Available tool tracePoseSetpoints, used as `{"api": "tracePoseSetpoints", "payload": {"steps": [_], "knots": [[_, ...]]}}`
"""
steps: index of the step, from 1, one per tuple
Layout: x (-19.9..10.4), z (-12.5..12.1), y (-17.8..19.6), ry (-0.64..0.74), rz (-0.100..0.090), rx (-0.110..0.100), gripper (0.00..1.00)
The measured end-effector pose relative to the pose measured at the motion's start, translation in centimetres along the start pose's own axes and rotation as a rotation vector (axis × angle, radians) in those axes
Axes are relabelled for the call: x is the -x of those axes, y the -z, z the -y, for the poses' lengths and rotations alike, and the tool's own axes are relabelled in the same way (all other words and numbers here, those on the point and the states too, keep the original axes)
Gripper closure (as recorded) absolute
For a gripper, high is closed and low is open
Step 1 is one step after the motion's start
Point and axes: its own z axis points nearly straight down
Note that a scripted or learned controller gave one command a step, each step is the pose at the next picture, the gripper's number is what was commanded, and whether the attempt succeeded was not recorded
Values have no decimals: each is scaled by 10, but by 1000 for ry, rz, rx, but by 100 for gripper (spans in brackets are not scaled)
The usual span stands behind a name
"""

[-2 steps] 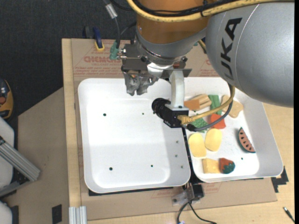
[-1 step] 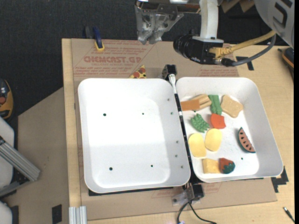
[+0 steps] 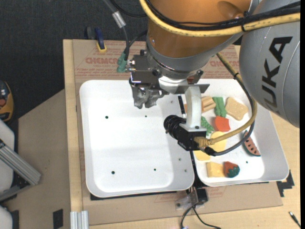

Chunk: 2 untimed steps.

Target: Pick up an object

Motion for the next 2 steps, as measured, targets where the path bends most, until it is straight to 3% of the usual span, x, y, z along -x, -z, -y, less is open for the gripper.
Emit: {"api": "tracePoseSetpoints", "payload": {"steps": [1,2], "knots": [[1,-32,113,-3,-11,29,100],[0,1,-21,-3,2,-1,100]]}}
